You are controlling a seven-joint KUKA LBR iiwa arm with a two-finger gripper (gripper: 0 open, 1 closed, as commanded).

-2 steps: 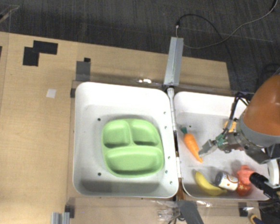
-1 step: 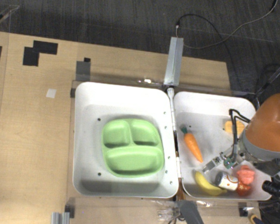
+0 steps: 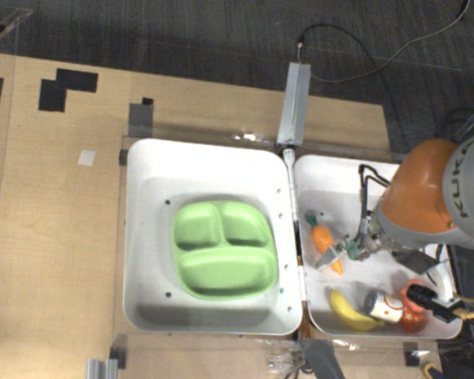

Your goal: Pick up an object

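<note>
1. Lying nearest the camera, a banana [image 3: 352,310] rested along the front wall of the right bin [image 3: 335,184], its long axis running left to right, with a small bottle [image 3: 384,306] and a red item [image 3: 412,315] just beside its right end.
2. Further back, the hand [image 3: 353,249] hung low over the bin floor; whether it was spread or pressed together could not be told.
3. An orange carrot-like piece [image 3: 322,238] lay just to the hand's left in the picture, a smaller orange bit [image 3: 337,267] just in front of it.
4. Judged nearest, that carrot piece looked the likeliest pick.
5. In the left bin [image 3: 135,242] sat a green divided tray [image 3: 224,249], well apart from the hand.
</note>
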